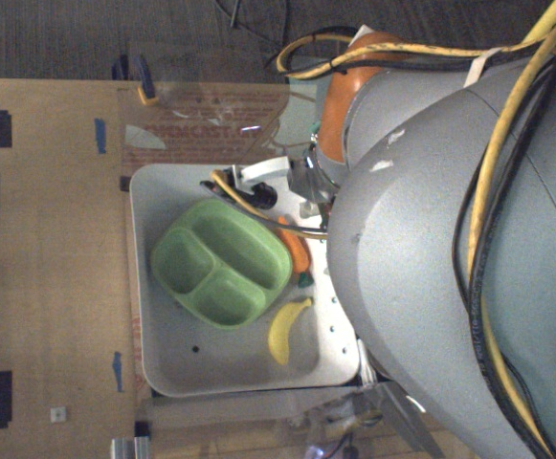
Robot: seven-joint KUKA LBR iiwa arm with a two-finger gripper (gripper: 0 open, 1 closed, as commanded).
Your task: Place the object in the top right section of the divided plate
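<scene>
A green divided plate lies in the white bin, its three sections bare. An orange carrot rests against the plate's right rim. A yellow banana lies on the bin floor, below and right of the plate. My gripper reaches in from the right, just above the carrot and close to the plate's upper right rim. The bulk of the grey arm hides most of it.
The big grey arm covers the right half of the view and part of the bin. A clear plastic sheet lies on the wooden bench above the bin. Blue tape marks sit on the bench.
</scene>
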